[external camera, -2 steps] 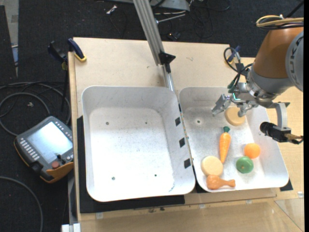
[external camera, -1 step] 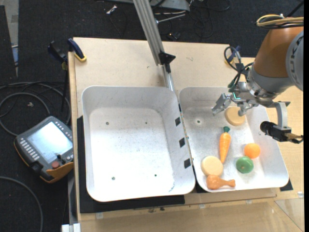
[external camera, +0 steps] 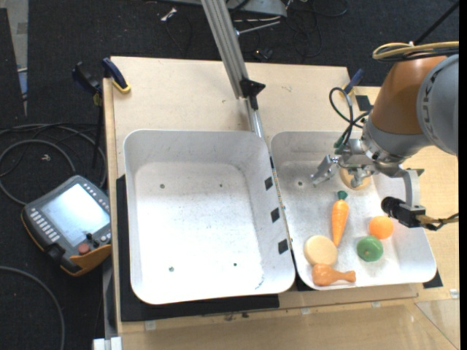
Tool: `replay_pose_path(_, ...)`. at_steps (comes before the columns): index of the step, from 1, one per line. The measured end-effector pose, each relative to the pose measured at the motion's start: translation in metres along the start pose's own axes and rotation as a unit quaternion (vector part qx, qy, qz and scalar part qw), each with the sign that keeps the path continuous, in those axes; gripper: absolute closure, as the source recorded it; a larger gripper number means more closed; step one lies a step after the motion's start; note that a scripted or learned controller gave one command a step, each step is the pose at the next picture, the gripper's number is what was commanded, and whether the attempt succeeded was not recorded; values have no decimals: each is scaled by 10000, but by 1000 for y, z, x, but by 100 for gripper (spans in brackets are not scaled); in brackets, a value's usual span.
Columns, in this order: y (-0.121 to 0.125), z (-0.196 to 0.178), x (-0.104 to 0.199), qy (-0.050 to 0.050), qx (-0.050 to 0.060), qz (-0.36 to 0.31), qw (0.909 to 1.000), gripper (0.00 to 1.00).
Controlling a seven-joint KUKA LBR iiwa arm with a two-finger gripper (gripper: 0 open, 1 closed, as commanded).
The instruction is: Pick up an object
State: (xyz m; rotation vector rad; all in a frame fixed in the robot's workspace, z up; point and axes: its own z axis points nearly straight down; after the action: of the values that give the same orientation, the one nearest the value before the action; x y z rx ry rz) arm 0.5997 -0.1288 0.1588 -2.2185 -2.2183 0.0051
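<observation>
The right bin holds several toy foods. An orange carrot with a green tip lies upright in the middle. A small orange fruit and a green round item sit to its right. A cream round piece and an orange drumstick lie at the front. My gripper hangs over the bin's back part, just above the carrot's green tip, with nothing visibly between its fingers.
The left bin sits beside the right one, their walls meeting at the middle. A metal pole slants in from the top. A teach pendant lies on the floor at the left. A black cable clip hangs near the orange fruit.
</observation>
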Motion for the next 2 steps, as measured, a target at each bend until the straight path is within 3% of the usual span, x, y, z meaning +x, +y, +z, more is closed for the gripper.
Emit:
replay_pose_path(1,-3,59,1,-4,-49,-3,10000,0)
replay_pose_path(2,-3,64,1,-2,-25,-4,10000,0)
